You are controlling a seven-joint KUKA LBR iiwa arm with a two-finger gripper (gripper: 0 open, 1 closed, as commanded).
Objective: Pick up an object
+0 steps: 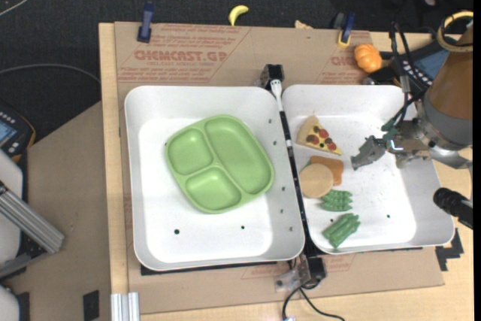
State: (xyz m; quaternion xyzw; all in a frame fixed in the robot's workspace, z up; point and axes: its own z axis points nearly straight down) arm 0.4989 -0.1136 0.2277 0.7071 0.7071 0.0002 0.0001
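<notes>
Right in the middle of the frame sit two white bins side by side on a brown board (225, 56). Their inner edges touch down the middle. The left bin (150, 184) holds a big green plate (218, 163) with three sections. The plate lies a bit tilted, near the middle of that bin, with bare white floor all around it, most of it along the bottom and left edges.

At the right edge of the frame the grey arm (451, 113) reaches in over the right bin (391, 199). Its gripper (367, 152) hangs above the bare middle of that bin, with nothing between its fingers. I cannot tell if the fingers are open or shut.

All the toy food lies along the left side of the right bin, near the shared edge. A round brown bun (319, 178) sits in the middle. A pizza slice (317, 136) lies just above it. One green bean pod (337, 199) is just below the bun, and another green bean pod (342, 228) is near the bottom edge. The right half of this bin is open floor.

A small orange toy (367, 57) and a yellow banana (238, 13) lie outside the bins near the top
</notes>
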